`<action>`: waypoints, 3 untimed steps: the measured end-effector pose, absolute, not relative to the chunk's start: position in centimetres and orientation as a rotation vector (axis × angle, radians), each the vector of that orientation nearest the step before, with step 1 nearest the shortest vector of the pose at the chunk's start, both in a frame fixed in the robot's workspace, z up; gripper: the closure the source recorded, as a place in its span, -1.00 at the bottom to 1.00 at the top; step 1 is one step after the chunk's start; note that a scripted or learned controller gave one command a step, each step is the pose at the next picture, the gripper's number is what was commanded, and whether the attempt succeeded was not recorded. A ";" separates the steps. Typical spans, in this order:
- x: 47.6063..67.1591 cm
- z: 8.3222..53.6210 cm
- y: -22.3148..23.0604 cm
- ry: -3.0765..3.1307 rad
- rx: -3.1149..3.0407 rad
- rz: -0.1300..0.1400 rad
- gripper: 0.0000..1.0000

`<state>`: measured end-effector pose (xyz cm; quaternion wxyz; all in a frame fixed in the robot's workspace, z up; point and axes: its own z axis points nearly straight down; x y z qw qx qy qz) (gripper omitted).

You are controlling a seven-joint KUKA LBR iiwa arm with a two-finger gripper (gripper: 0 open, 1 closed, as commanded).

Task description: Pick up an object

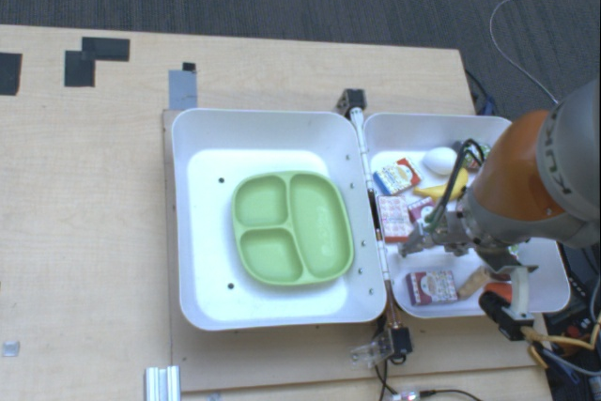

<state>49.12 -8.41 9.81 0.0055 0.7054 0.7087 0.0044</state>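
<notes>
I see the arm [526, 174] reaching in from the right, grey w/ the orange band, hanging over the right bin [554, 296]; wrist covers much of that bin's middle and right side; gripper [441, 235] sits low over the bin's centre-left, but its tips are lost in the clutter under the wrist, so I can't tell if it's apart, together or clamped on anything.

Right bin contents, as far as I can make out: a white egg-like obj [439, 161] near the top edge; a red/white packet [395, 176] just left of it, tilted; a yellow banana-like piece [441, 190] betw. the egg and the wrist, partly hidden; a pink/white packet [394, 219] by the bin's left wall, just beside the gripper; another red/white packet [433, 287] lying flat near the bottom edge, below the gripper and apart from it; a tan stick-like obj [472, 280] next to that packet, poking out from under the wrist. Nothing visibly lifted.

Left bin [202, 230] holds a green divided plate [293, 228], three compartments, sitting roughly central, slightly rotated.

Both bins rest on a light wood bench [84, 230]; dark tape marks [94, 59] at top left of the bench; cables [563, 347] bunch at lower right.
</notes>
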 end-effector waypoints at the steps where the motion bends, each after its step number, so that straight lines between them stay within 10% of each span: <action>1: 48.9 8.7 -8.3 2.218 2.215 0.007 -1.00; 2: 49.1 9.8 -8.3 2.219 2.207 0.013 1.00; 3: 49.1 9.8 -8.3 2.219 2.208 0.013 -1.00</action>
